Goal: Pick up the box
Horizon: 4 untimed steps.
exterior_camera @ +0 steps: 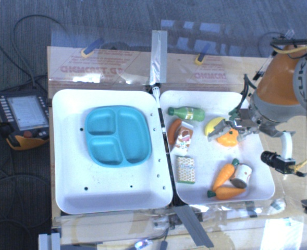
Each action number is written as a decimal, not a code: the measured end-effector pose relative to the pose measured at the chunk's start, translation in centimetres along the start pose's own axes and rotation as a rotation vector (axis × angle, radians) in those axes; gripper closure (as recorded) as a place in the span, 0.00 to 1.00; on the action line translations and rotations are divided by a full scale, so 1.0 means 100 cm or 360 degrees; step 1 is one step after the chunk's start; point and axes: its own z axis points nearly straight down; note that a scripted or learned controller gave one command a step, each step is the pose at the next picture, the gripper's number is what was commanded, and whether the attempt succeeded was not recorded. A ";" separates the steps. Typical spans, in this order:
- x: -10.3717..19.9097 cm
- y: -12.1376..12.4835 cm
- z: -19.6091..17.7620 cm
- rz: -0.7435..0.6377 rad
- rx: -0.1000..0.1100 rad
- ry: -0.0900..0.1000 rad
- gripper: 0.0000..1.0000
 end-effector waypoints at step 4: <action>-0.033 -0.066 -0.253 0.0532 -0.0014 -0.0009 1.00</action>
